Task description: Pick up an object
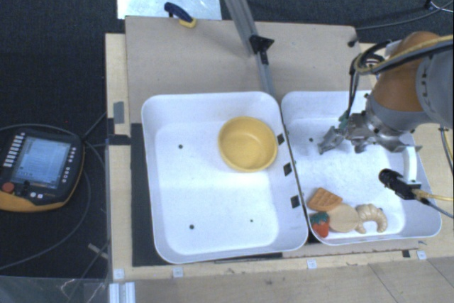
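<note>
Food pieces [345, 213] cluster apart from the tool [333, 140], whose grip state is unclear.

The arm [418, 85] runs off the right edge, so its upper links and base are out of sight. The gripper [339, 138] is small and blurred over the right bin [301, 106]; whether its tips touch the bin floor cannot be told. In that bin's near corner, a small red piece [321, 229] lies half tucked under a pale round item [343, 218], its shape unclear. A metal pole [237, 0] leaves through the top edge.
</note>
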